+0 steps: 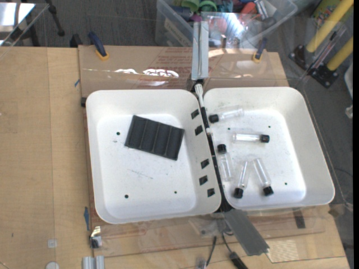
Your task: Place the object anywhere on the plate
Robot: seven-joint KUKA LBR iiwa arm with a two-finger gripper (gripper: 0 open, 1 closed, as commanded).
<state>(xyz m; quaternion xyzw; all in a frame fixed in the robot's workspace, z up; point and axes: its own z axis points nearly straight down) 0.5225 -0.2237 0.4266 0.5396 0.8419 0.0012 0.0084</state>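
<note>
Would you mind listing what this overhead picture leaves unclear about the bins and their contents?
- Clear vials in the right bin, camera view: the glass blends into the white floor, so whether they are filled is unreadable.
- Two vials by the divider: too faint to separate cleanly.
- Dark ribbed plate in the left bin: its groove depth is too small to judge.

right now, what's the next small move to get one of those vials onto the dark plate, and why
Probably bring the gripper over the right bin and down onto the vial lying crosswise by itself. All five vials lie in that bin, none on the dark ribbed plate in the left bin, and this one has space around it.
</note>
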